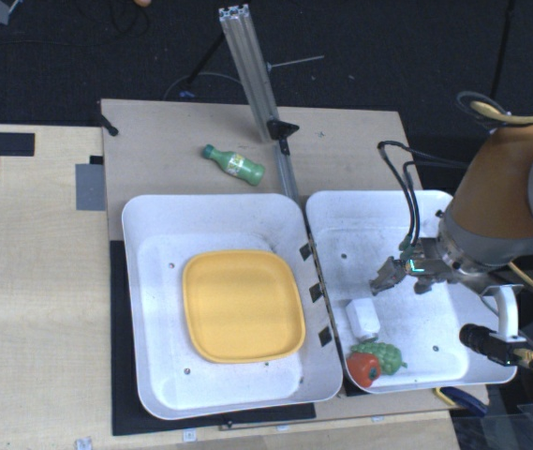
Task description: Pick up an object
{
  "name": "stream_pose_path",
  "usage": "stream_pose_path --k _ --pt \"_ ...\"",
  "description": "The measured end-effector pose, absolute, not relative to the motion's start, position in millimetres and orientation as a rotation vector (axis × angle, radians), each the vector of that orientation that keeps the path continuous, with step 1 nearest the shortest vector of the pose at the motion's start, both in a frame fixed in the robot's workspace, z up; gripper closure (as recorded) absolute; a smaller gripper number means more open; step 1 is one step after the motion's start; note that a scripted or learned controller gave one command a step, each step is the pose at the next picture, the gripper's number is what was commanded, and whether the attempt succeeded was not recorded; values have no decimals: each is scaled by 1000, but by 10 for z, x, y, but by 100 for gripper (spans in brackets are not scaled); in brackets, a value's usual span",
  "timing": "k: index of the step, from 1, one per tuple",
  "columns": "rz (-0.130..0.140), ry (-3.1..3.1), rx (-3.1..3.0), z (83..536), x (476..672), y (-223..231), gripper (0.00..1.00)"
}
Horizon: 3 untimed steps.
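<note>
right bin point(378, 214): lower right of frame; holds a small white block point(362, 319) near its left wall and a toy strawberry point(371, 362), red w/ green leaves, in its lower-left corner.
gripper point(385, 277): hangs over right bin centre, just up-right of white block; nothing seen between it and block; open or closed – can't tell.
likely target: white block, nearest. Prob light, rigid, smooth sides, could slip; take across its narrow width.
alt target: toy strawberry, prob light plastic, rounded, may roll; crowds the bin wall, little approach room.
left bin point(144, 223): yellow square plate point(243, 305), flat, hard to pinch.
tabletop point(341, 139): green bottle point(233, 164) lying on side, upper middle, outside bins.
</note>
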State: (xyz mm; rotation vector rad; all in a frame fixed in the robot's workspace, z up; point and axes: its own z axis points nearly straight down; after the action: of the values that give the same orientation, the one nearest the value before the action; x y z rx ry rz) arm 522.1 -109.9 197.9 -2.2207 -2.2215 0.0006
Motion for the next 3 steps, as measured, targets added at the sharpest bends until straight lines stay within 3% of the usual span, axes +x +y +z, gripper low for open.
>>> stream_pose_path --k 1,3 --pt "1 -2221 -2221 1978 5221 -1099 0" --pt "-1 -2223 -2221 914 5228 -1122 0"
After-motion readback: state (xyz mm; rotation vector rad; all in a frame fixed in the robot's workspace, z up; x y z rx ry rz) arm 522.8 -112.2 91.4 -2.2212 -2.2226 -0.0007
